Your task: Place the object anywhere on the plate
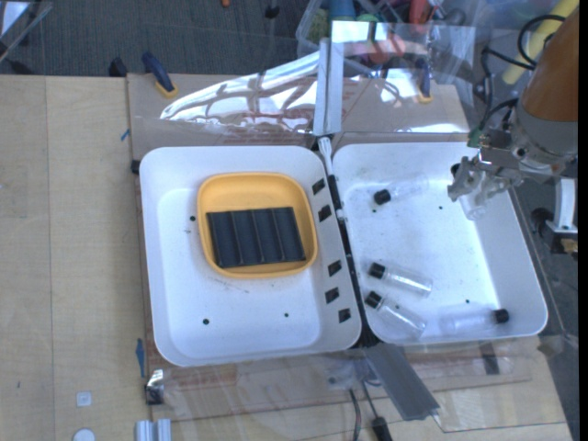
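Start with the yellow plate (211, 196), lying in the left white bin (175, 324). A black ridged pad (255, 237) covers its middle, and I see nothing else on it. So, by my reading, the placing itself is not done.

To the right of the plate, past the wall between the bins, is the right white bin (524, 283), and that is where the loose pieces lie. All are small clear vials with black caps. One short vial (381, 196) lies right of the plate, about level with its far rim. A longer vial (401, 279) lies right of the plate's near edge. Another vial (397, 312) lies just nearer than that one. A fourth vial (473, 320) is farthest right of the plate, by the bin's near corner.

Farther right again, well apart from the plate, the gripper (476, 191) hangs over the far side of the right bin. There is a pale, glassy blur just under it that might be a vial. I cannot tell whether it is one, nor whether the gripper is spread or closed on anything.

What looks left to do is a sure grasp, the carry across to the plate, and the release.
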`<state>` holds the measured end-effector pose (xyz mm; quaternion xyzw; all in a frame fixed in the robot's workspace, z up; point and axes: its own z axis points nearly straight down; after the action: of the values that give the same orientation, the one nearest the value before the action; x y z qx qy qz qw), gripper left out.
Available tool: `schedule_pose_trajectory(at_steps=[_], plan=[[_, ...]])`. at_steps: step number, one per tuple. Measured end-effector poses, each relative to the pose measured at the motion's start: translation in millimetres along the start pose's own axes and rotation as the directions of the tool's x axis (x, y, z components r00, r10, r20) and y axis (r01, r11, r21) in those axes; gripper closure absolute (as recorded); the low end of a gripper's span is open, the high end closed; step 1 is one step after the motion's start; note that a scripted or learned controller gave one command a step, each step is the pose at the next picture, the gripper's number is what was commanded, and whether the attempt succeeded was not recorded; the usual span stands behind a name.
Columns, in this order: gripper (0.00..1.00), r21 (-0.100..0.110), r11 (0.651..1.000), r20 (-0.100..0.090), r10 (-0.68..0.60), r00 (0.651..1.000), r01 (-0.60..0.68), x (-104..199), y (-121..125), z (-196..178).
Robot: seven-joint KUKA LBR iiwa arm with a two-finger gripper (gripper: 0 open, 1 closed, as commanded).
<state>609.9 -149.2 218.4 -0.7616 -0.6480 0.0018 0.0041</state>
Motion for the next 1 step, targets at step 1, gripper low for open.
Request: schedule_pose_trajectory(at_steps=[1], plan=[[1.00, 0.002, 0.988, -0.003, -0.153, 0.988, 0.153, -23.3, -69.2, 19.8]])
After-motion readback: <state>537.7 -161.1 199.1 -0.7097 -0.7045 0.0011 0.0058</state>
